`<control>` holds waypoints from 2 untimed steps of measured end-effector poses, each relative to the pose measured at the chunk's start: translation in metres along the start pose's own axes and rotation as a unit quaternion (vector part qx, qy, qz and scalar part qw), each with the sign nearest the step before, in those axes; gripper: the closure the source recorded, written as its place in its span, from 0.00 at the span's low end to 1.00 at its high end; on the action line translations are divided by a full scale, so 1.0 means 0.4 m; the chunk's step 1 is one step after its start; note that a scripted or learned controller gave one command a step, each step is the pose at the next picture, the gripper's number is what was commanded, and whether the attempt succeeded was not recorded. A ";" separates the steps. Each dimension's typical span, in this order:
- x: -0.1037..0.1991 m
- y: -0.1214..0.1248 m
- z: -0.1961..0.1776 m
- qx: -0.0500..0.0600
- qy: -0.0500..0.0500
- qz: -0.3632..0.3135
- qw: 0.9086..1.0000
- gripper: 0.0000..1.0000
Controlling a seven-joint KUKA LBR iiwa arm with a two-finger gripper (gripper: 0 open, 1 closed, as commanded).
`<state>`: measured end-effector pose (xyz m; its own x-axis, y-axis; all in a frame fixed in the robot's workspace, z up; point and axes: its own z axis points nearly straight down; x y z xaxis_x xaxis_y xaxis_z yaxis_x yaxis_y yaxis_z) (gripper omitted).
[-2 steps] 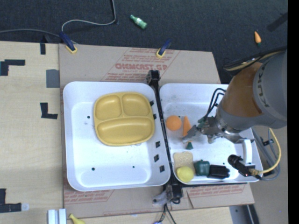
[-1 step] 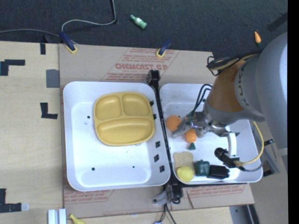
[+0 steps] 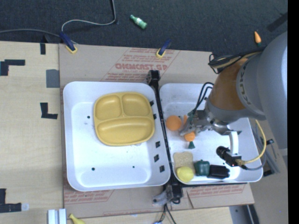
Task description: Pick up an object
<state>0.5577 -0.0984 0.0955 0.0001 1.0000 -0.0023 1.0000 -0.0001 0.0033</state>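
Because the arm reaches low into the right-hand shallow white bin, its tool sits against a small orange piece, just beside the round orange ball; I cannot tell its grip.

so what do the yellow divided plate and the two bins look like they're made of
The yellow divided plate looks like moulded plastic: one even colour, rounded compartment ridges, a soft matte sheen. The left bin and the right bin also look like plastic, smooth white with rounded corners and faint glare, though thin coated metal can't be ruled out.
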 end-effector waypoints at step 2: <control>0.316 -0.144 -0.341 0.002 0.001 -0.001 1.000 1.00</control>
